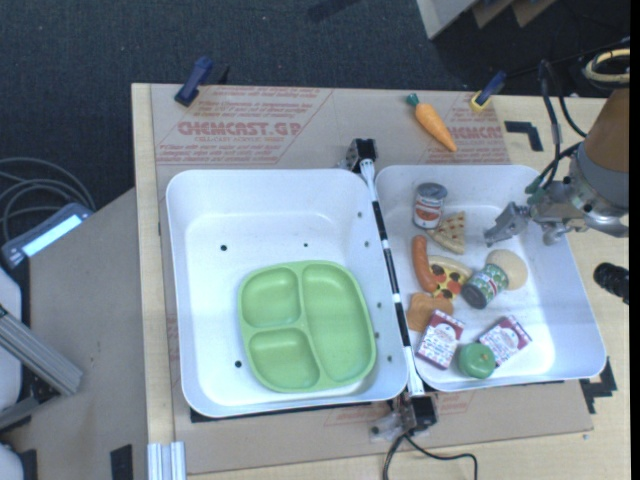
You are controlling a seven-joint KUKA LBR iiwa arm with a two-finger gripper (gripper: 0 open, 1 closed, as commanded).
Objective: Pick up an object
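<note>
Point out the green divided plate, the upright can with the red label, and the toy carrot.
green divided plate (pixel 305 326): camera view, on the ridge where its compartments meet.
upright can (pixel 430 208): camera view, on its red label.
toy carrot (pixel 434 125): camera view, on its orange body.

The two bins (pixel 200 218) are plain white. Far left of the grey end effector (pixel 508 224) lies a pale green divided plate (pixel 305 325). Just left of it stands a can with a red and white label (pixel 430 206); below it a green-labelled can (pixel 486 285), an orange-red sausage (pixel 422 263) and a green ball (pixel 476 360). An orange carrot with a green top (pixel 434 123) lies above, on the tan surface (pixel 240 128) printed with red lettering.
</note>
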